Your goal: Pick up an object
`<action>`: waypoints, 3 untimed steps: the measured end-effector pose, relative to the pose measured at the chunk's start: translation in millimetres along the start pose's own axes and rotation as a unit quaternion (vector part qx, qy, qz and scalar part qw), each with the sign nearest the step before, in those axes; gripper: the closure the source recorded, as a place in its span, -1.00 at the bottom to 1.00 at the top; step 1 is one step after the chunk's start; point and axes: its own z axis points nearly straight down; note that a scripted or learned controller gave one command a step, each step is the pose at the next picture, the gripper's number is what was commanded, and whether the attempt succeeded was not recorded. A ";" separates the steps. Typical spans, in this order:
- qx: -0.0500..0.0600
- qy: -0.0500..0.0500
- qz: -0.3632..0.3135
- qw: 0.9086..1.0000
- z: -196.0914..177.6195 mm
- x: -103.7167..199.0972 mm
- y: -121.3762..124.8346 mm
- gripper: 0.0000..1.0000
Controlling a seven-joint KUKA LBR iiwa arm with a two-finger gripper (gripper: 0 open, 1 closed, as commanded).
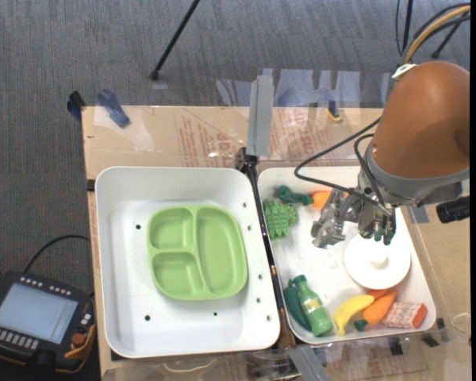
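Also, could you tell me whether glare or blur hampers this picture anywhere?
Camera view: even, soft light, faint shadows; glare on the clear sheet behind the bins; the claw looks slightly smeared; the green plate stays sharp.

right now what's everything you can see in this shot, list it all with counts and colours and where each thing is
left bin: 1, white, left half of bench
divided plate: 1, light green, three compartments, middle of left bin
right bin: 1, white, right half of bench
round dish: 1, white, right bin, right of centre
bottle: 1, green with yellow label, lying at front of right bin
banana: 1, yellow, front of right bin
carrot: 1, orange, beside banana
small packet: 1, pink and orange, front right corner
knobbly toy: 1, green, back left of right bin
pendant: 1, black, floor at left
arm: 1, grey with orange band, over right bin
gripper: 1, above right bin
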 end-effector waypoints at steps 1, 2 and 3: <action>-0.001 0.002 -0.091 0.996 35.2 -43.2 -106.9 1.00; -0.001 0.006 -0.019 1.000 185.6 -138.8 -76.3 1.00; -0.001 0.000 -0.019 1.000 179.6 -142.3 -76.1 -1.00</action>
